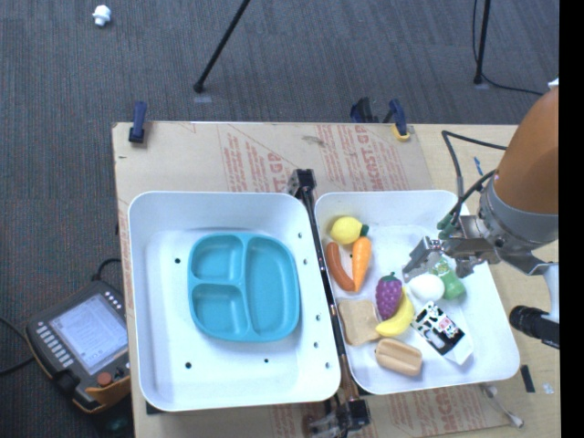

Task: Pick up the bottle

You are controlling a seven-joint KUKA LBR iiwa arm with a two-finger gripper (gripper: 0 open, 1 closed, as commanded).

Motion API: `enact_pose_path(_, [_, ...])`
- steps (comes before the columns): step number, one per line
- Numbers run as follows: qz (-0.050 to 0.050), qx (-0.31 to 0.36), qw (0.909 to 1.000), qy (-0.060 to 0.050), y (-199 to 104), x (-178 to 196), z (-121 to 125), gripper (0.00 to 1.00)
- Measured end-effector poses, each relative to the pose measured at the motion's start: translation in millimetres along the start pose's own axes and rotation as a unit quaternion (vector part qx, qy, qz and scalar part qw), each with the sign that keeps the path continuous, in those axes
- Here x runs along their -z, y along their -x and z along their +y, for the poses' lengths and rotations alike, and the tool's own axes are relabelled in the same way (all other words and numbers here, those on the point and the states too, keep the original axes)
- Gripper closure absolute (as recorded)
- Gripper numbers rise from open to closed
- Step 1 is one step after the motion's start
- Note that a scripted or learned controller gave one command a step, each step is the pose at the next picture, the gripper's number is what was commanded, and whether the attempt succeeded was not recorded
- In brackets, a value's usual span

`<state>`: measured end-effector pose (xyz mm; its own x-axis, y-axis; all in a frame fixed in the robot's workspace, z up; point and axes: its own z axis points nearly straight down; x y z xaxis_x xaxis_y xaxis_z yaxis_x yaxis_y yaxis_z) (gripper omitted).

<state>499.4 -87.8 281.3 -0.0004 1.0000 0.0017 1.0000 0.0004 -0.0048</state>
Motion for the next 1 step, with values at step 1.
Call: enact_pose_path(1, [0.001, 0.000, 1.0000, -0.001, -0.5, 9.4, 0.3, 1.00])
